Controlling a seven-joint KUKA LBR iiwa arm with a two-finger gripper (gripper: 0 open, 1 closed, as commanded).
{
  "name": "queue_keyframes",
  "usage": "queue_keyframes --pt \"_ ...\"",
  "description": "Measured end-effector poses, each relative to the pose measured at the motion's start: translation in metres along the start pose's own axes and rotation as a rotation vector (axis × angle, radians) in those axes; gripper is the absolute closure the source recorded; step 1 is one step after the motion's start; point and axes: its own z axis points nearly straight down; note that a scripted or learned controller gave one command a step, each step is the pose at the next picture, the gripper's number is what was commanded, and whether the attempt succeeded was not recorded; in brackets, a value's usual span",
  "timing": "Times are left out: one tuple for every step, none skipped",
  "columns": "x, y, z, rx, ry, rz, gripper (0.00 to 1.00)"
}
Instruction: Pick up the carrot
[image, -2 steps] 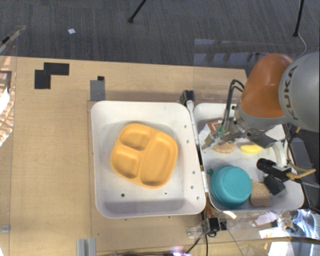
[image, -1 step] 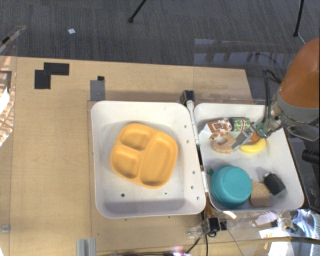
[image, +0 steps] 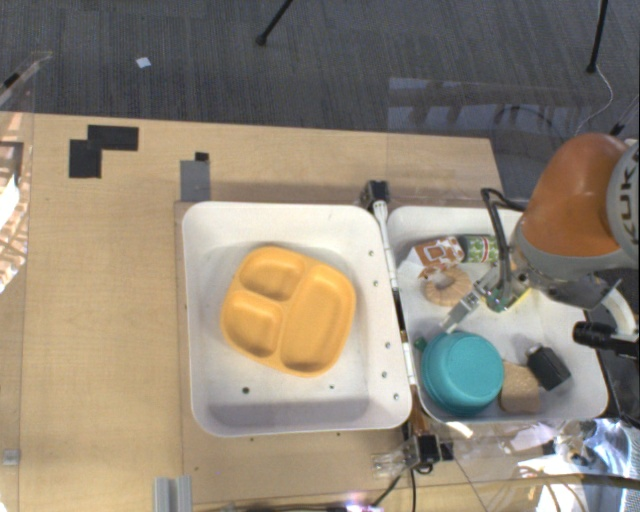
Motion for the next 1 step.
queue_keyframes --pt "-0.023 0.0191 0.0697 -0.013 -0.012 0.063 0.0"
